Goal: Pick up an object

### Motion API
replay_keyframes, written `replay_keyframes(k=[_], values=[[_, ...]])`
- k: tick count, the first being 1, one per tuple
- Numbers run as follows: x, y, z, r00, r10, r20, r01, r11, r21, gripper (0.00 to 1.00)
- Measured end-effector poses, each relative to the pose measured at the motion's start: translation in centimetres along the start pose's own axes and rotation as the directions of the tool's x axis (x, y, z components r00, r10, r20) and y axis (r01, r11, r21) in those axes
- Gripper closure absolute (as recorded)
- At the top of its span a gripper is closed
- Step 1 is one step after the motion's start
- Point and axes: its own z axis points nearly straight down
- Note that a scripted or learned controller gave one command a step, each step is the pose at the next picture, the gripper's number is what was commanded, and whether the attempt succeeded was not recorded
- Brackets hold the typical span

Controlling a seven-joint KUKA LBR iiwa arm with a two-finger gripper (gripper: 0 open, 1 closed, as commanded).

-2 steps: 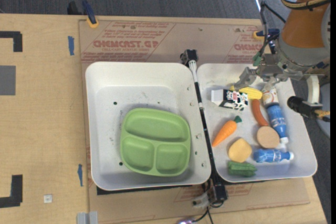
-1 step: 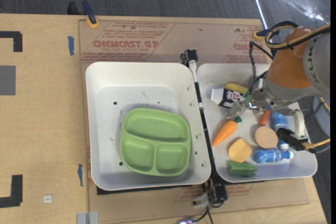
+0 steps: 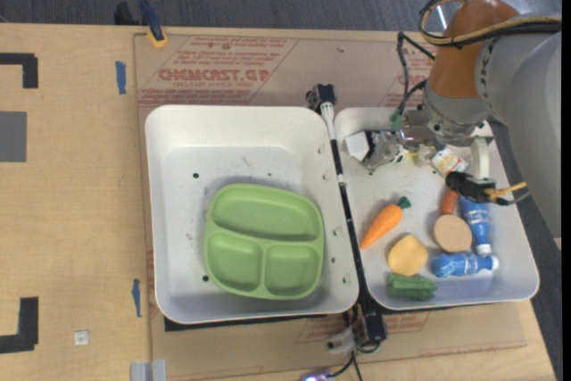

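our gripper (image 3: 385,149) hangs low at the far end of the right bin (image 3: 522,277), the arm (image 3: 473,58) above it, and we cannot tell its state from here.

nothing is picked yet, so we weigh what lies nearest. the carrot (image 3: 382,224) sits a little toward the near side of our hand, slanting, leaf end closest to us. it looks like a light toy of hard plastic, smooth and tapering, so it may squirt out if pinched near the tip; we would take it across the thick orange middle. beyond it, further from our hand, lie a yellow piece (image 3: 407,255) and a green piece (image 3: 411,285), small and low. the blue bottle (image 3: 461,264) lies on its side at the near edge, round and likely to roll. off to the other side, across the divider, a green plate (image 3: 264,239) rests in the left bin (image 3: 178,138).
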Motion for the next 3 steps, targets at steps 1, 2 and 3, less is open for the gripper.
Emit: replay_keyframes(k=[1,2,3], values=[[0.1,-0.1,-1.0,1.000,0.000,-0.002,0.000,1.000,0.003,1.00],[-8.7,-4.1,-7.3,0.997,-0.078,0.007,0.078,0.995,-0.056,1.00],[-8.6,-4.1,-7.2,0.997,-0.078,0.005,0.078,0.995,-0.056,0.00]])
